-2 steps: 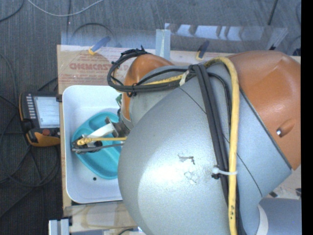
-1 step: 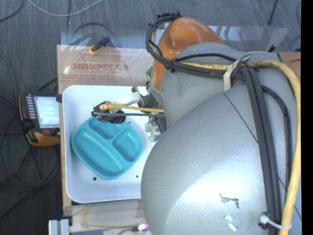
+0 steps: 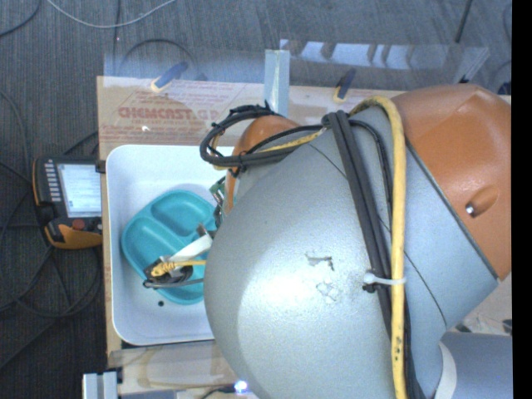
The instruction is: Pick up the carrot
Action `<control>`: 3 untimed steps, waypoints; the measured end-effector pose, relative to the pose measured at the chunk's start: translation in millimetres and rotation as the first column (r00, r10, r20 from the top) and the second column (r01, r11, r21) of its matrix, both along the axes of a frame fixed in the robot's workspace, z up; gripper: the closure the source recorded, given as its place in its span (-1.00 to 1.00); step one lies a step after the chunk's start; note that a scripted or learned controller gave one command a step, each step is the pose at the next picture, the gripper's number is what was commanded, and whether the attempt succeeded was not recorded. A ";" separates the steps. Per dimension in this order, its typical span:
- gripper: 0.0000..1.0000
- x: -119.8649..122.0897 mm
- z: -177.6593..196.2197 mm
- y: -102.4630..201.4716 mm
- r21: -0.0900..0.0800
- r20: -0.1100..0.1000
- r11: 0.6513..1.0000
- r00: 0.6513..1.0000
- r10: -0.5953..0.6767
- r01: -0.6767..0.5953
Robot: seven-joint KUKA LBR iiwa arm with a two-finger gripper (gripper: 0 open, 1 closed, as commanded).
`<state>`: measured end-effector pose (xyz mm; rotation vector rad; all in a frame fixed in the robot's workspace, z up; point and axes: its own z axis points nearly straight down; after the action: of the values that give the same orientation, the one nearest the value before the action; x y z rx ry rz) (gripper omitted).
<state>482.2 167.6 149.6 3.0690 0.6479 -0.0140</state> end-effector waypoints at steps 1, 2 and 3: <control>1.00 0.9 23.1 7.2 0.002 0.003 0.979 0.979 -0.205 0.205; 1.00 55.4 127.4 -4.8 0.000 0.002 0.996 0.996 0.084 -0.084; 1.00 32.8 -20.9 17.2 0.003 -0.002 0.905 0.905 0.425 -0.425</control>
<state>515.0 184.8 128.7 2.8554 1.3016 -0.0158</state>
